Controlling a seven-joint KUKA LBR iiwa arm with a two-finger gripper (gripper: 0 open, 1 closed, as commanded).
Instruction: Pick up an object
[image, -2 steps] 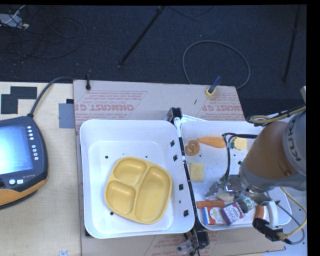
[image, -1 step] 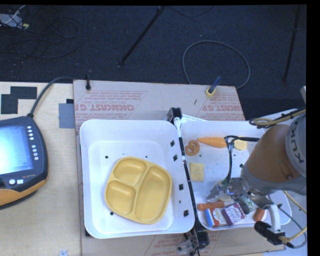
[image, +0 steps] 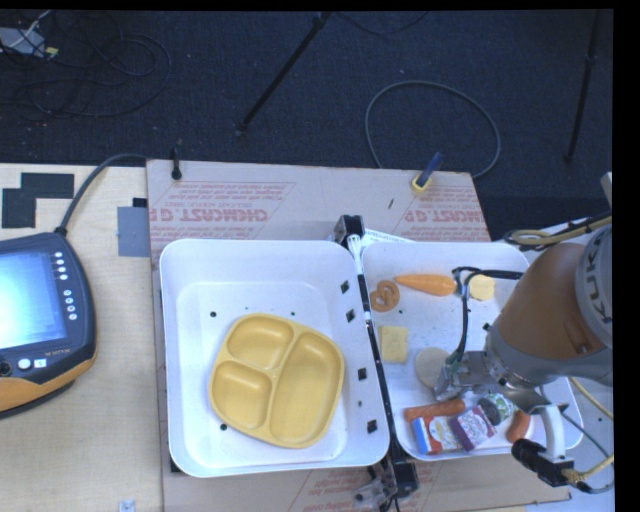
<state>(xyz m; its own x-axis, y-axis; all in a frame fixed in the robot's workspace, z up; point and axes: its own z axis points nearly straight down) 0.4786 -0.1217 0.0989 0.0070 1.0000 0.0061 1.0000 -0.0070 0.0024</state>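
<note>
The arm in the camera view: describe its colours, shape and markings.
The arm is bulky and rounded, with a broad orange-brown band over a grey segment. Part of dark lettering shows on its grey upper link at the right edge. Its gripper is a small metallic assembly, with dark cabling looping nearby.

- A yellow divided plate (image: 277, 378) lies in the left bin (image: 190, 270), a little right of its middle.
- A teach pendant (image: 38, 318) with a lit screen sits at the left edge of the bench.
- Cardboard (image: 250, 205) with red print lies under both bins.
- A yellow and blue clip (image: 425, 174) sits on the cardboard's far edge.
- Black cables (image: 432, 125) loop on the dark floor beyond.
</note>
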